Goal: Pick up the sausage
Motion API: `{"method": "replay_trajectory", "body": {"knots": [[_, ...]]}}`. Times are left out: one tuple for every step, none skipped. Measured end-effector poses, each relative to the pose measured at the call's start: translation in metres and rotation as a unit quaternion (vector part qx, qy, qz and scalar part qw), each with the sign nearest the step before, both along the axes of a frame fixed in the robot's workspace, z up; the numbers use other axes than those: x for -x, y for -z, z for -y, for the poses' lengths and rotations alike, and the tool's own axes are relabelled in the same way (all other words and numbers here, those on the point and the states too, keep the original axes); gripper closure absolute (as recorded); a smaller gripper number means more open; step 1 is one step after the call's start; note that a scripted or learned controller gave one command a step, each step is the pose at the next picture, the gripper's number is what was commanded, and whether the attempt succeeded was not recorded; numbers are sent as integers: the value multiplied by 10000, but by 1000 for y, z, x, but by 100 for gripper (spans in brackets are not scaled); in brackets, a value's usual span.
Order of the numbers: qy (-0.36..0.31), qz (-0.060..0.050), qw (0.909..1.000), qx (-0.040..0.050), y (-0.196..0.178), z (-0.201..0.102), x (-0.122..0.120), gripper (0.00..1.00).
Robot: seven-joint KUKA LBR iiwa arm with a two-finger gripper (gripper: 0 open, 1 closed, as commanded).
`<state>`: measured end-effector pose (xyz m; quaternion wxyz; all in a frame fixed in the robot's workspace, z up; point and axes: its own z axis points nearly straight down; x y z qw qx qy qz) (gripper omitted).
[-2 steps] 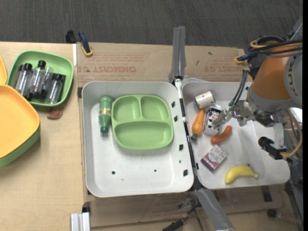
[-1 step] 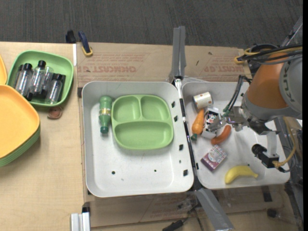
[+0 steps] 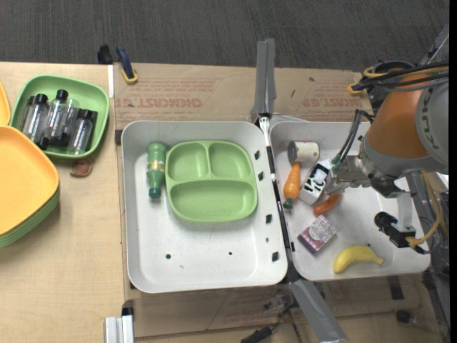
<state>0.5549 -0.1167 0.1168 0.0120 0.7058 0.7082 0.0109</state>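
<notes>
Step in hand: closing in on the sausage [image 3: 327, 205] in the right bin [image 3: 400, 263]. Lies just below the black-and-white carton [image 3: 314, 183], right of the carrot [image 3: 292, 181], above the pink packet [image 3: 317, 234]; banana [image 3: 357, 258] well clear. Pincer [image 3: 337, 180] poised just above and touching or nearly touching the sausage's upper end; opening and contents cannot be told (hidden under the wrist). For a clean grasp: centre over the mid-length, straddle across the narrow width, descend vertically, avoid the carton. Sausage: short, reddish-orange, slim, rounded ends, lying flat and slanted, partly covered at its right end. Likely smooth; prone to roll.
</notes>
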Motion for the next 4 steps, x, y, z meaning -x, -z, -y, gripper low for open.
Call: {"method": "replay_trajectory", "body": {"knots": [[81,-48,10000,17,14,7,20,100],[27,-170,9999,-7,26,0,52,100],[26,-169,9999,-7,26,0,52,0],[44,-176,9998,-7,17,1,52,100]]}}
